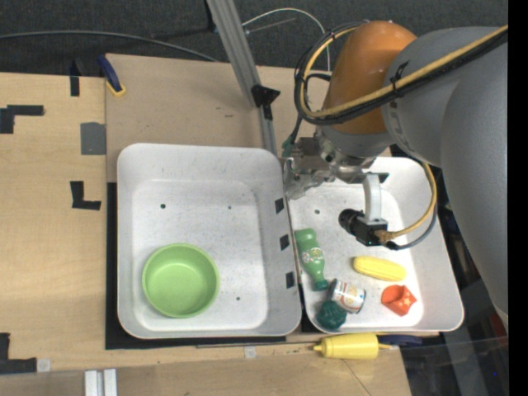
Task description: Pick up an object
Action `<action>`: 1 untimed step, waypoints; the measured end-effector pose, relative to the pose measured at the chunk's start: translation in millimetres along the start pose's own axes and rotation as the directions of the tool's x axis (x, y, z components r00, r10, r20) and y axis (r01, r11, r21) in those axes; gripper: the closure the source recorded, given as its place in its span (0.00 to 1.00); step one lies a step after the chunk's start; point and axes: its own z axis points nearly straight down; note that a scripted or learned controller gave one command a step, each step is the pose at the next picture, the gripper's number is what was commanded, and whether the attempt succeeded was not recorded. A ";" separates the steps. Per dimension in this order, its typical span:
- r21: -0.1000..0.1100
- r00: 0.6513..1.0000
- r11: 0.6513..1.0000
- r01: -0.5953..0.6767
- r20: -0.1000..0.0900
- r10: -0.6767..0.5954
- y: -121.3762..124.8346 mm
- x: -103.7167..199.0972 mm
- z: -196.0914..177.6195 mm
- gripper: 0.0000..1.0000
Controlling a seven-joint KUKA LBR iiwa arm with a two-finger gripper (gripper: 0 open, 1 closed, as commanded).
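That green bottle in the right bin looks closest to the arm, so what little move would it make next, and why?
Probably a short shift toward the camera's near edge, then a descent. The pincer sits over the far-left corner of the right bin, while the green bottle lies farther down along the bin's left wall, with a small can and a dark green object beyond it. The pincer isn't above the bottle yet.

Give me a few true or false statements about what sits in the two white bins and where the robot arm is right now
1. The round green plastic bowl lies in the left white bin. True.
2. The yellow corn cob lies in the left bin. False: it lies in the right white bin.
3. The red strawberry-shaped toy lies beside the bowl. False: it lies near the corn.
4. The yellow bottle lies outside both bins. True.
5. The gripper hangs over the right bin's far left corner. True.
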 end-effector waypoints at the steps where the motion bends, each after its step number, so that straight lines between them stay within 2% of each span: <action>1: 0.001 1.000 1.000 0.001 0.000 -0.001 -10.4 62.2 -1.5 1.00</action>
